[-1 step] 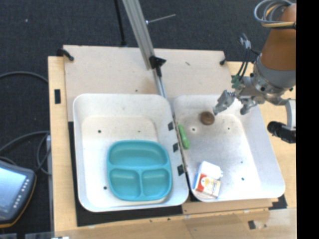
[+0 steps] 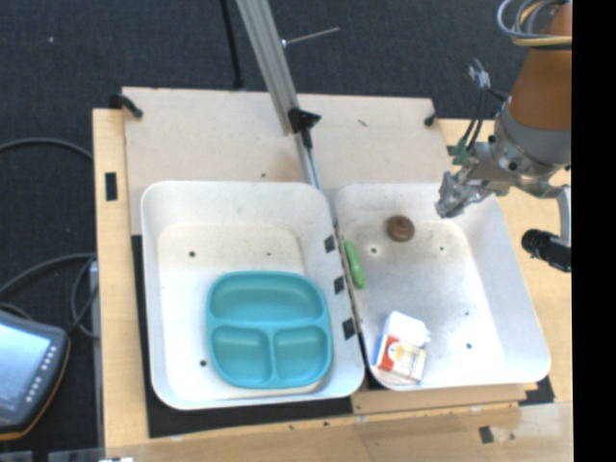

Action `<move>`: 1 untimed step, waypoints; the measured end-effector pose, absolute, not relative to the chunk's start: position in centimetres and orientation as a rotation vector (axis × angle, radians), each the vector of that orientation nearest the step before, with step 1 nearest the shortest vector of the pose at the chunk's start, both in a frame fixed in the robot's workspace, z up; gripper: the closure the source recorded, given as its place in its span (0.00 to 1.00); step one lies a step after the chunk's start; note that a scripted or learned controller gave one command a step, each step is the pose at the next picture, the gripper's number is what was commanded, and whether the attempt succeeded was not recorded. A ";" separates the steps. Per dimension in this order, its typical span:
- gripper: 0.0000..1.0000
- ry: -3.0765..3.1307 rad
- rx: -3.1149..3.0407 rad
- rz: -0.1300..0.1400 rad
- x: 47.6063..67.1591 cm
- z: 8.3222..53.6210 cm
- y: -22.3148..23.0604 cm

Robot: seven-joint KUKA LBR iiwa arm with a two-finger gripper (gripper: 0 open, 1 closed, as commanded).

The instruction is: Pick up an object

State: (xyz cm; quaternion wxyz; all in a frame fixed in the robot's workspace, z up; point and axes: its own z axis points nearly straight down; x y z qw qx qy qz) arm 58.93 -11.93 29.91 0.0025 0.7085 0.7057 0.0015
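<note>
Gripper hangs over the right white bin's upper edge, near a small round brown object; its finger state seems too blurred to tell.

It was a robotics lab: a plywood bench stood on dark carpet, with two white bins at its centre, an aluminium camera mast rising toward twelve o'clock, loose cables at nine, and a control pendant at eight.
</note>
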 end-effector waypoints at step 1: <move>1.00 2.214 2.219 0.006 59.0 31.0 -12.0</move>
